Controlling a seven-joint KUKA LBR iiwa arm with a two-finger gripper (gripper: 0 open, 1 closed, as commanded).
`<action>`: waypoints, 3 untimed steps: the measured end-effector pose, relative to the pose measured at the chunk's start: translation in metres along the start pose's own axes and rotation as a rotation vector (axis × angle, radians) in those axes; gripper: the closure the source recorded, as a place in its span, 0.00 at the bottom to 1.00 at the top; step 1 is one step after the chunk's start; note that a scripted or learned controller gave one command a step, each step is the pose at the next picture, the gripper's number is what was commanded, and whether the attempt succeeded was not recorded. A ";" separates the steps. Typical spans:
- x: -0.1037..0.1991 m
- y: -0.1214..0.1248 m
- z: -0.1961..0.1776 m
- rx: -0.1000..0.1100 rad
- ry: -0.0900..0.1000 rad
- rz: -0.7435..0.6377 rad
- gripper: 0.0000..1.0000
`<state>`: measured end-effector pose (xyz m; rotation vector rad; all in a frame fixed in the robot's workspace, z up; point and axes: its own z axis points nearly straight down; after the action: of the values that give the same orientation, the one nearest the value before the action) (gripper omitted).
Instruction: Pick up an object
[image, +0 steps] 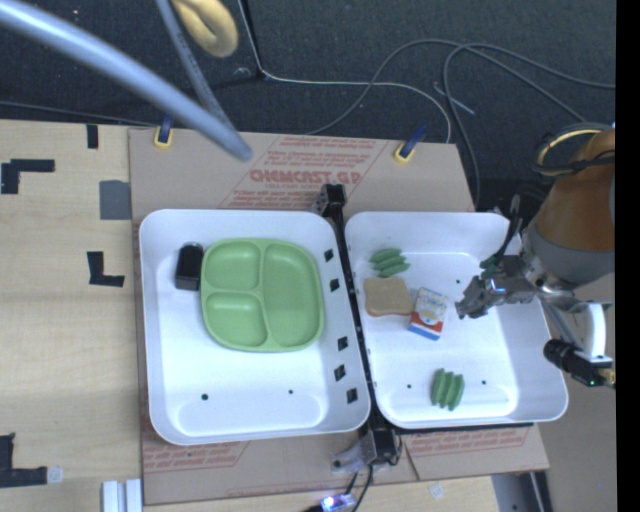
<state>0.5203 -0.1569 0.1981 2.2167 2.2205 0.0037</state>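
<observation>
1. Looks like the approach step: the gripper (476, 303) sits in the right bin (520, 400), just beside the small carton (428, 313), holding nothing. Can't tell if it's open or closed.
2. Next move, I'd guess: shift left over the carton, drop down, then close on it.
3. Also there: toast (388, 296), 2 green veggies (389, 262), (447, 388).
4. Cardboard (300, 170) reads roughly "CHEMCAST GP"; the carton's print is too small.
</observation>
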 end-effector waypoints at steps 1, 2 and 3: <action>0.054 0.003 -0.013 0.004 0.003 -0.005 1.00; 0.108 0.008 -0.005 0.007 0.003 -0.005 1.00; 0.160 0.021 -0.019 0.005 0.003 -0.005 1.00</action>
<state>0.5407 0.0032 0.2169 2.2146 2.2305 0.0016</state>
